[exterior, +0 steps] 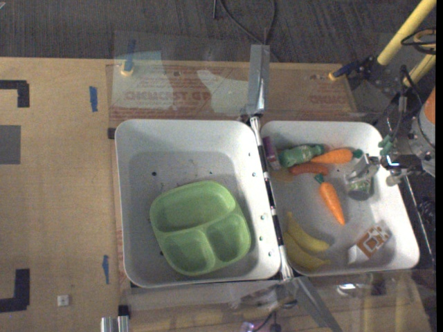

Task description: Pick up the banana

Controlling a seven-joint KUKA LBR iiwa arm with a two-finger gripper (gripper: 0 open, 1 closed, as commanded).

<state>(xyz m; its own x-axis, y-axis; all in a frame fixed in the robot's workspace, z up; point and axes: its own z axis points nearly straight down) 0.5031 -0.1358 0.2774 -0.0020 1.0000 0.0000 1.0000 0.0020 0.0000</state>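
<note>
The yellow banana [306,239] lies in the right bin [408,254] near its front left corner, with a second yellow curved piece [302,257] tight against its front side. My gripper [361,177] hangs over the right bin's back right part, up and to the right of the banana and well apart from it. It is just right of an orange carrot [332,202]. The arm [408,159] comes in over the bin's right rim.
Another carrot [333,156], a green bottle [300,154] and a reddish piece [309,169] lie at the back of the right bin. A small orange-and-white box [374,241] sits front right. The left bin [131,185] holds a green divided plate [201,227].
</note>
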